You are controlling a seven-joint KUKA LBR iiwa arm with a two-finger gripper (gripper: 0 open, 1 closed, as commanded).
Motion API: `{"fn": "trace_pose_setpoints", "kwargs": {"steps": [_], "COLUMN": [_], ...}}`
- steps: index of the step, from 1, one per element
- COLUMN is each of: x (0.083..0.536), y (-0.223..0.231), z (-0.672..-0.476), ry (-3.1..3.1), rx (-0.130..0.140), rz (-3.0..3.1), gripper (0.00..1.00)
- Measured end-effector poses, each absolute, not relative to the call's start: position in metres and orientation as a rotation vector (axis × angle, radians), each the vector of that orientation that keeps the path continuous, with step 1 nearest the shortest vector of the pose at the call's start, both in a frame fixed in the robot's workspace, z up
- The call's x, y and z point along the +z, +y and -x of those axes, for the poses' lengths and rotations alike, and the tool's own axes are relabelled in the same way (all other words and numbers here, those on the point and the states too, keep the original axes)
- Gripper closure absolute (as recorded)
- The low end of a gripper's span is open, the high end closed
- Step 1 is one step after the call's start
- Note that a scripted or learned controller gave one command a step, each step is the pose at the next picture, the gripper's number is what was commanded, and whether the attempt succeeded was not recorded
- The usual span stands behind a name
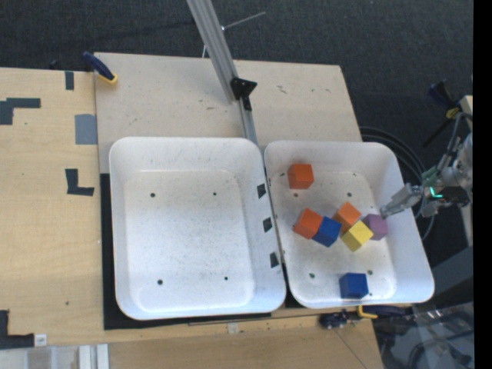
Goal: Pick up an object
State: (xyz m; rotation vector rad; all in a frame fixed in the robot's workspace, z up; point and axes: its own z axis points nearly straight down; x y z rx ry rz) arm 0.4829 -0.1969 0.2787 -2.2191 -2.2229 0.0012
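Carrying two shallow white bins side by side, the desk is the largest thing here. The left bin sits toward nine o'clock, the right bin toward three o'clock, and the blocks lie in the right one.

An orange block rests alone at that bin's twelve o'clock. Near the middle, another orange block, a blue block, a smaller orange block, a yellow block and a purple block crowd together, touching or nearly so. A second blue block sits apart at six o'clock.

The gripper reaches in over the three o'clock rim, just beside the purple block; whether it is open or closed I cannot tell.

The blocks look light, rigid and smooth-faced, probably sturdy. Opposite flat faces suit a pinch; the lone blocks offer clearance, the cluster little.
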Motion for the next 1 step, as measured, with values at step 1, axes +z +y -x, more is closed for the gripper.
{"fn": "trace_pose_setpoints", "kwargs": {"steps": [1], "x": [0.2174], "y": [-0.2006], "z": [-0.4878], "ry": [-2.217], "rx": [0.006], "rz": [2.217], "gripper": [0.00]}}
